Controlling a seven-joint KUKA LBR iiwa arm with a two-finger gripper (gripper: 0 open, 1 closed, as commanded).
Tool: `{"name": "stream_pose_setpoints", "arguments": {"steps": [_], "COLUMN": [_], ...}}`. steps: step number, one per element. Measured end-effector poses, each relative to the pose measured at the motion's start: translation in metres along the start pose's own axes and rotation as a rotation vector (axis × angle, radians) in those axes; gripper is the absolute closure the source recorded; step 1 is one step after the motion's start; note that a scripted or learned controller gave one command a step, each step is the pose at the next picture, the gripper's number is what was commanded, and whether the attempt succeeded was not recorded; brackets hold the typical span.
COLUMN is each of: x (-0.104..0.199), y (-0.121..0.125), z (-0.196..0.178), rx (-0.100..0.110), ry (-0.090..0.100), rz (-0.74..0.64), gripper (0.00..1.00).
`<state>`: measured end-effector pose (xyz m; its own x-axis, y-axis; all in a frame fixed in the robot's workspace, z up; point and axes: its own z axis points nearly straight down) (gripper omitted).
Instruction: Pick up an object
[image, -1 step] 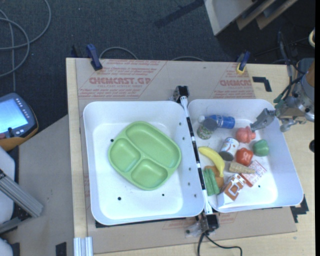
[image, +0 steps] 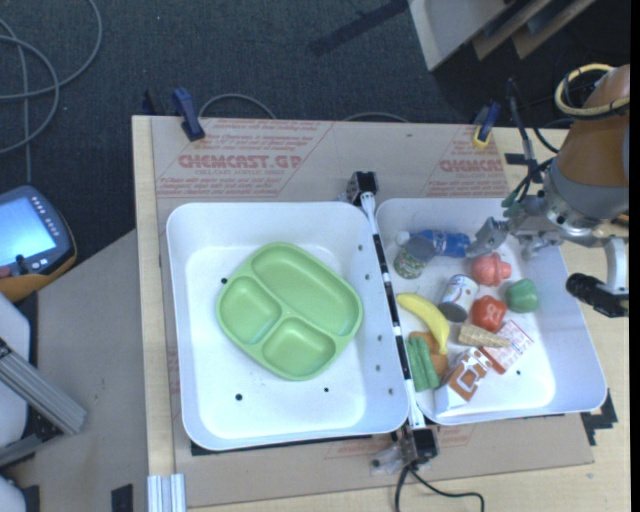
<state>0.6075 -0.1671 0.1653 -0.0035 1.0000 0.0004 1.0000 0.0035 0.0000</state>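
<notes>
1. Dark carpet with loose cables surrounds the tabletop (image: 150, 300), which is covered by a tan protective sheet with red print, held by blue clamps (image: 187, 112) at the far edge.
2. Nearest in the right bin (image: 575, 385): a red-and-white printed carton (image: 470, 378), lying flat beside a green pepper-like piece (image: 421, 362) with its long axis running near-to-far along the divider.
3. Just beyond: a tan wafer-like block (image: 484, 337) on a red-patterned packet (image: 515, 345).
4. Banana (image: 428, 318), smooth yellow plastic, curved; long axis runs diagonally, one tip toward the far-left, the other toward the near-right.
5. Left bin (image: 200, 400): light green three-compartment plate (image: 290, 310), matte, rounded corners, sitting rotated relative to the bin walls.
6. Mid right bin: glossy red tomato shape (image: 487, 312), small can (image: 458, 290) on its side, round green item (image: 521, 294), salmon-coloured round item (image: 491, 268).
7. Farther: a blue bottle (image: 441, 242) lying with its long axis left-right, cap to the left, and a round jar (image: 410, 263) just beside it.
8. End effector (image: 500, 235) hangs over the far part of the right bin, near the bottle and the salmon item. Can't tell its opening width; nothing visibly gripped.
</notes>
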Motion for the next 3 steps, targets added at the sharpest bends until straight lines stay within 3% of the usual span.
{"name": "stream_pose_setpoints", "arguments": {"steps": [1,2,3], "x": [0.012,-0.014,-0.013], "y": [-0.02,0.026,0.025], "z": [0.085,0.08,0.069], "rx": [0.008,-0.006,-0.005], "ry": [0.003,-0.004,-0.003], "rz": [0.003,0.002,0.002], "gripper": [0.0,0.0,1.0]}}
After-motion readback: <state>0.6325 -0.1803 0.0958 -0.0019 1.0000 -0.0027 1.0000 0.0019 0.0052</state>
